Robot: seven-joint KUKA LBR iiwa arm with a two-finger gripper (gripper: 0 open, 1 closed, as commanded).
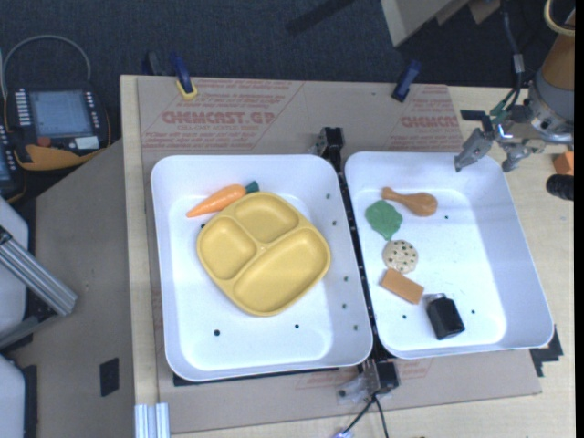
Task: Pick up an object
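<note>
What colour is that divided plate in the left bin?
Yellow; the plate shows best in the camera view.

Arm enters from upper right, orange band visible above wrist. End effector [494,151] points down-left, both fingers spread apart, nothing held between them.

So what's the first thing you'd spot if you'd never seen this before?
The big yellow divided plate in the left bin, with an orange toy carrot at its upper edge. Then the toy food in the right bin: a drumstick, a cookie and a small black block.
</note>
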